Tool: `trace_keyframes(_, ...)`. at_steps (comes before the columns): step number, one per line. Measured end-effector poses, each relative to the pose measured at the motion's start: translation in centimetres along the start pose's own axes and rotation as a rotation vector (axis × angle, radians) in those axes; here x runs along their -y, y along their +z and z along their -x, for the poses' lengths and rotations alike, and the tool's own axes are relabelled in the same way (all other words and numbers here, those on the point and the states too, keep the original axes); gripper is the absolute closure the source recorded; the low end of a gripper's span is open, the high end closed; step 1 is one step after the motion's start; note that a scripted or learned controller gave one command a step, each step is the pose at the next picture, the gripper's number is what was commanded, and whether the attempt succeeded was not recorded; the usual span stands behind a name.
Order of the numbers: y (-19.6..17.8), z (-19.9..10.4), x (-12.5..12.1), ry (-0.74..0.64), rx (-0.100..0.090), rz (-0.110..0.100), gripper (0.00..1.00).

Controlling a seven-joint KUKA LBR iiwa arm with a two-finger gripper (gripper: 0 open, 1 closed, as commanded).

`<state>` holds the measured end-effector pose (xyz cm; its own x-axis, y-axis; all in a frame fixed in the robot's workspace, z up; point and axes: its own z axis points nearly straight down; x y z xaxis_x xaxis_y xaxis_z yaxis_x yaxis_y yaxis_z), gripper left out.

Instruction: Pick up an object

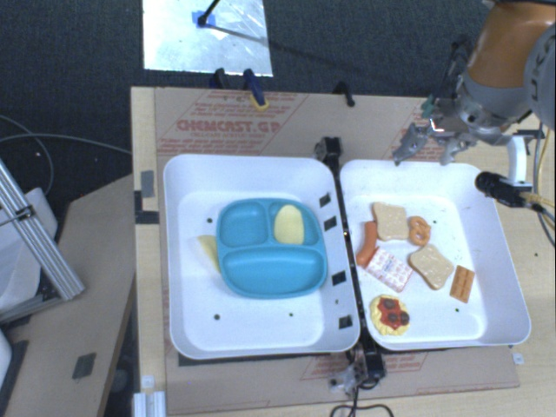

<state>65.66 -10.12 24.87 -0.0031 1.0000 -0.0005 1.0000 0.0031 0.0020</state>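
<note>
Grey tool [427, 144] hangs over the right bin's [499, 233] far rim, fingers spread, holding nothing.

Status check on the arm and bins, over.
Gripper above right bin's far rim, holding nothing. Food pieces lie untouched, nearest the toast slice. Nothing in the way.

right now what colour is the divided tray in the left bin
Light blue; the divided tray shows in the camera view.
</note>
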Motion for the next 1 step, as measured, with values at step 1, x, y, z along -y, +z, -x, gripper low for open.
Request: trace_keyframes(1,12.61,4.15,2.74,0.005,-0.001,-0.006,0.00)
